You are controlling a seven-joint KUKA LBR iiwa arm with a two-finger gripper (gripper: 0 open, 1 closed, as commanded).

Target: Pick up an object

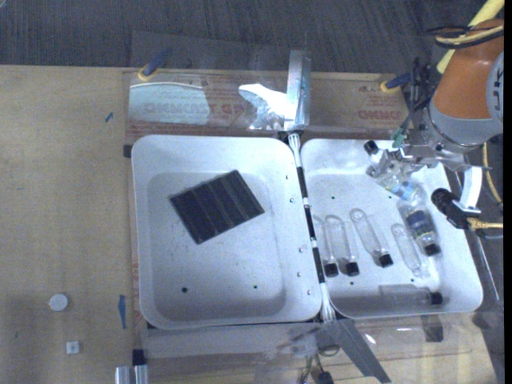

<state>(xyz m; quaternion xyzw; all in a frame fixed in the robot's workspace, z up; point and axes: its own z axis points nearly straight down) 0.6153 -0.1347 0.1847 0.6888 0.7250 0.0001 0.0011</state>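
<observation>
We're early in the pick: nothing is lifted, and whether the jaws of the gripper (394,163) are apart or together we cannot tell. They hover low in the right bin (460,290), beside a small bottle (419,227) and several clear vials with black caps (350,246). Left of that bin, the other bin (152,294) holds only a dark ribbed panel (216,205)

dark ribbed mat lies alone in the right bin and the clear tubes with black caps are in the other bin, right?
Not quite: the camera view shows the dark ribbed mat lying alone in the left bin, not the right. The clear tubes with black caps are in the other, right bin.
</observation>
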